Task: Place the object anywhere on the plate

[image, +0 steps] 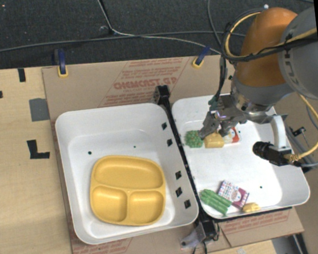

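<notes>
Claw [215, 128] hovers by the yellow toy [213, 141], grip state unreadable; best centre squarely over it before heading for the plate [126, 189].

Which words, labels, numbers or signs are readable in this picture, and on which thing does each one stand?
Red print on the cardboard sheet behind the bins: there are letters, but too blurred and slanted to read.
Print on the pink packet in the right bin: too small to read.
Yellow plate in the left bin: no text visible.
Nothing else carries readable text.
</notes>
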Tool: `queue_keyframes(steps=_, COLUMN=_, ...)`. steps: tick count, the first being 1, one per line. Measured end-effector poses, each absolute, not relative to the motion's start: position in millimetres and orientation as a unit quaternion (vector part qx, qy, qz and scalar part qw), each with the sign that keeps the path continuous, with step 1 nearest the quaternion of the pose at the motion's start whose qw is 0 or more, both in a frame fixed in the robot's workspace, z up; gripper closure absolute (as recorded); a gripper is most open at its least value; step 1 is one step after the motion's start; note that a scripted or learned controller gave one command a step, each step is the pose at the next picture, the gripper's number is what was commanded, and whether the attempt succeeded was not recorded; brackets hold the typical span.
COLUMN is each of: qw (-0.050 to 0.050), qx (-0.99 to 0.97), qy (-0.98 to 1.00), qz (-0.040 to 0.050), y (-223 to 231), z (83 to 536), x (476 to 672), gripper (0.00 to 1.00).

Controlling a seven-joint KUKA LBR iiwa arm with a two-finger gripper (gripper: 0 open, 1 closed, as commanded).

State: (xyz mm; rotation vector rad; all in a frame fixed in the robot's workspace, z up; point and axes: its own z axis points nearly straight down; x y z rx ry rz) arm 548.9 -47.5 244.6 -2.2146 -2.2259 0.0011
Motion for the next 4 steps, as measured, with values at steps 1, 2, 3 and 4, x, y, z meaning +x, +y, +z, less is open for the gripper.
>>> queue_keyframes(steps=1, qw=0.001, qx=-0.704, qy=-0.71, qz=0.0, y=12, z=247, x=550.3, gripper=1.0)
queue_keyframes(steps=2, qw=0.001, qx=-0.704, qy=-0.71, qz=0.0002, y=66, z=249, x=551.8, gripper=1.0)
queue_keyframes(steps=3, qw=0.001, qx=-0.705, qy=-0.71, qz=0.0011, y=125, z=234, x=538.2, gripper=1.0)
queue_keyframes(steps=4, qw=0.001, qx=-0.704, qy=-0.71, qz=0.0004, y=181, z=236, x=540.8, gripper=1.0)
